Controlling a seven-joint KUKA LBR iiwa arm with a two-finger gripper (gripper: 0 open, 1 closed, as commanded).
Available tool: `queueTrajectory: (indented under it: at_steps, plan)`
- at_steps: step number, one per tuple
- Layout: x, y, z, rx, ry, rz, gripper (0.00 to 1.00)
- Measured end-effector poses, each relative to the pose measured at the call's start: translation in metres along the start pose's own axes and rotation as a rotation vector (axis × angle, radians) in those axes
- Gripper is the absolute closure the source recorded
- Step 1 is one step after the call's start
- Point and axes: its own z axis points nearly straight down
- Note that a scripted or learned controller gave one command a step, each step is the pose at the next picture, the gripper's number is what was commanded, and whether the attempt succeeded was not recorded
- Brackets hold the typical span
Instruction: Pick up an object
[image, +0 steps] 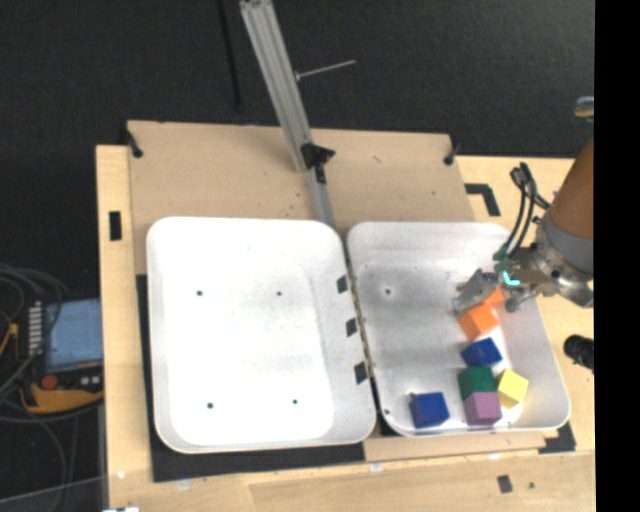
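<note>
Pincer (492, 291) sits low in right bin (420, 250), right at the orange block (481, 319); can't tell if it's open, closed or gripping. Centre on the block, clear of blue cube (483, 353) just beside it, before closing. Block: small, bright orange, tilted, near bin's right wall.

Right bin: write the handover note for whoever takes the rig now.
Tool: low over the right bin, at the orange block; finger state unclear, no grasp confirmed.
Blocks, all in the right bin: orange at top of the cluster, blue block below it, then green block, yellow block, purple block; a second blue block sits apart toward the left bin.
Done: approach.
Left: grip a block and lift it.
</note>
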Motion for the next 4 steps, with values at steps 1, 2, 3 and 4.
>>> queueTrajectory:
  at_steps: [1,2,3,4]
  plan:
    - [0.0,0.001,-0.002,-0.004,-0.001,0.001,0.0]
    - [0.0,0.001,0.04,0.001,-0.003,0.005,0.0]
    - [0.003,0.001,0.102,-0.001,-0.004,0.004,0.0]
    - [0.003,0.003,0.109,-0.008,-0.003,0.003,0.0]
